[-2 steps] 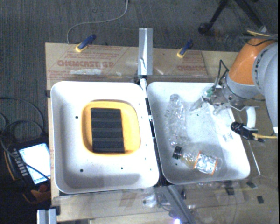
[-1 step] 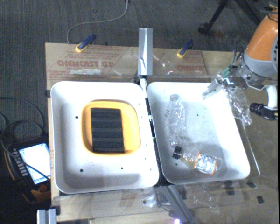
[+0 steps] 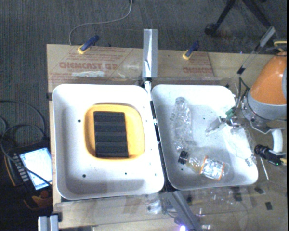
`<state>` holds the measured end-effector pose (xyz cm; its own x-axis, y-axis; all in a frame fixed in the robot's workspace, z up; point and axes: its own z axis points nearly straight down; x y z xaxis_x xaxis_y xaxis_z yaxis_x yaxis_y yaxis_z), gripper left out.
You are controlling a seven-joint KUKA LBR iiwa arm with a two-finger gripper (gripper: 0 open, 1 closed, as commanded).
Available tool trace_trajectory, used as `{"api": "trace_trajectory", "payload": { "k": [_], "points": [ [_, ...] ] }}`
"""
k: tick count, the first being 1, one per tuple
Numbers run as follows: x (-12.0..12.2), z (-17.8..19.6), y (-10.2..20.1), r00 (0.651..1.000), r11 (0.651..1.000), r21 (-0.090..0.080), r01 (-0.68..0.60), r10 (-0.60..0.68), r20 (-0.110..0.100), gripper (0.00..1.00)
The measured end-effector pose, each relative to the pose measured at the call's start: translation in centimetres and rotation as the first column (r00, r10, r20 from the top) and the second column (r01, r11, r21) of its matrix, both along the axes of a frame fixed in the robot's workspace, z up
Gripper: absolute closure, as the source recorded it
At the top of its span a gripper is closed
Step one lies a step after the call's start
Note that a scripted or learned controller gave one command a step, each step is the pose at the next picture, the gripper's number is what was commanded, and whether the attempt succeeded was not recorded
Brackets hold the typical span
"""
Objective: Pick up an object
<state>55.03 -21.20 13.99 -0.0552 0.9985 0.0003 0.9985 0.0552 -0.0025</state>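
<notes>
I am watching the arm (image 3: 269,88) leaning in over the right edge of the worktop (image 3: 111,64), its orange band sitting above the right bin (image 3: 159,129); the tool (image 3: 229,119) is hanging low over that bin's right side, and I cannot tell whether it is apart or together, since the wrist is covering most of it and the parts below are small and blurred; nothing is visibly held.

The candidates for the pick are all lying in the right bin; a clear crumpled plastic bottle (image 3: 181,117) is lying lengthwise near the bin's left wall, towards the far edge of the worktop; a small bottle with a dark cap and amber contents (image 3: 202,165) is lying on its side near the bin's near edge; a clear, wrinkled piece of plastic (image 3: 216,125) is lying just beside the tool, and I am judging that to be the likeliest target, simply because the tool is poised closest to it.

The left bin (image 3: 67,129) is carrying a yellow tray with a black ribbed insert (image 3: 111,133), sitting flat near its middle, well apart from the arm; two blue-and-yellow clamps (image 3: 88,44) are gripping the far edge of the worktop, presumably pinning the board down.

I am judging the pick as not yet made; clear, light plastic may slip or crumple.
</notes>
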Motion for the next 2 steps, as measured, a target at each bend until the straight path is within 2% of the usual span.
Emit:
{"api": "trace_trajectory", "payload": {
  "k": [1, 2],
  "points": [
    [-5.2, -2.1, 0.7, 0.980, 0.980, 0.001, -0.200, 0.200, 0.001, 0.00],
    [1.3, -4.7, 5.3, 0.977, 0.978, -0.003, -0.211, 0.211, 0.009, 0.00]
  ]
}}
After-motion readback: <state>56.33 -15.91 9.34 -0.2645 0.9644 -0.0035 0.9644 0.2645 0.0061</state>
